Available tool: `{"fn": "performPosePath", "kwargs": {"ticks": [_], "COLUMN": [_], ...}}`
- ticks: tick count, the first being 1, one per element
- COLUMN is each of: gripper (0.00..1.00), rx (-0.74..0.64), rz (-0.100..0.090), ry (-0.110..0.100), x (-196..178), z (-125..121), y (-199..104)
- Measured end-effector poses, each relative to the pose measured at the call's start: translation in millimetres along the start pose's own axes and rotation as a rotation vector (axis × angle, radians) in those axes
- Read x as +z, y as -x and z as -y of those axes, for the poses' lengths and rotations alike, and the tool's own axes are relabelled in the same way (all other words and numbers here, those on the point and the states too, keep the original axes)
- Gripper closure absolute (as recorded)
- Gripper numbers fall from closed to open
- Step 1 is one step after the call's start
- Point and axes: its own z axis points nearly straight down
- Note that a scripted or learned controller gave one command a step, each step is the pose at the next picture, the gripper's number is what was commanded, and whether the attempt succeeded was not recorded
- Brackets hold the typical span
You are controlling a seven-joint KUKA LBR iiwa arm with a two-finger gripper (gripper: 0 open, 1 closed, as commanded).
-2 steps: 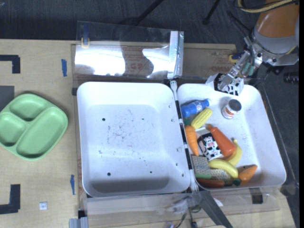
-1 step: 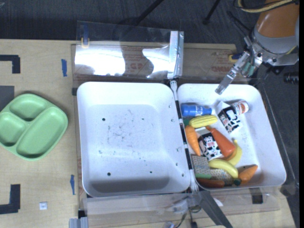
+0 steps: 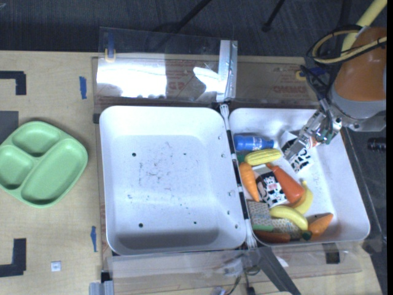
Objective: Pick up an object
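The carton, black-and-white patterned, lies in the right bin near its back, just beside a corn cob and a blue bottle, with carrots, bananas and a second patterned carton crowded just below. A lift could well slip, I judge, since the grip seems to catch only the carton's upper corner, and its neighbours sit close enough to be dragged along. The gripper rests right at that corner; its fingers look close together, touching the carton, though a firm clamp is not plain.

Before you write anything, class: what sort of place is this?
Probably a robot lab bench for grasping trials: two white bins sit side by side, toy food is piled in the right one, and a robot arm reaches in.
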Motion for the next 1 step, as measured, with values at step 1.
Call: {"fn": "performPosePath", "kwargs": {"ticks": [1], "gripper": [0.0], "rx": [-0.026], "rz": [-0.002], "ry": [0.0], "x": [-1.4], "z": [-17.3], "y": [-63.1]}}
